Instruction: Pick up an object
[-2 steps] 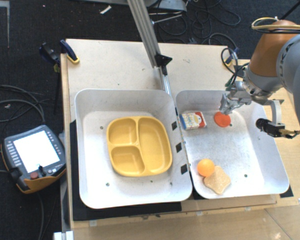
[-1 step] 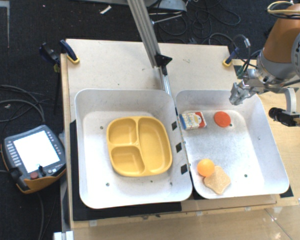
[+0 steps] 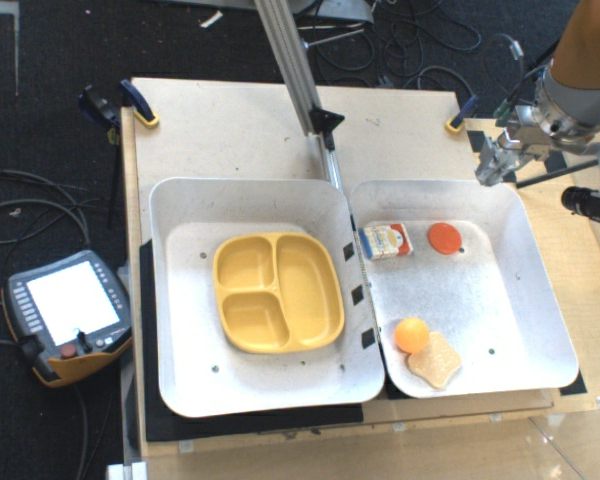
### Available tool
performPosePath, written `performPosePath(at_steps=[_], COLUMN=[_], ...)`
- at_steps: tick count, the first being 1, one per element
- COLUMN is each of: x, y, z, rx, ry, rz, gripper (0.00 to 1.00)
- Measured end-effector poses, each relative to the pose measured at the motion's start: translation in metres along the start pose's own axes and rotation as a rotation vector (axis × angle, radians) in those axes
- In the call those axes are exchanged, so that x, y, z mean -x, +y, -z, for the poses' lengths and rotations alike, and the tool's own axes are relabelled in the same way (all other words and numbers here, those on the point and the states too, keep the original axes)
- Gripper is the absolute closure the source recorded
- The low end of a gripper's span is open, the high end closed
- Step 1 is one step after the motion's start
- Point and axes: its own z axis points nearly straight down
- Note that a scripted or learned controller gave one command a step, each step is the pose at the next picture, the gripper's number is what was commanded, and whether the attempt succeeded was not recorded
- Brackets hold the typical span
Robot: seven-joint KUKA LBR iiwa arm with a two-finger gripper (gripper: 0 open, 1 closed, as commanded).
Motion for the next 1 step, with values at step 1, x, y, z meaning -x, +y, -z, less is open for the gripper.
performPosePath(at_steps=[1], x=[-0.0001], y=[0.0017], z=[0.038], rx=[-0.003], ry=[0.001], rz=[0.0], gripper=[1.0])
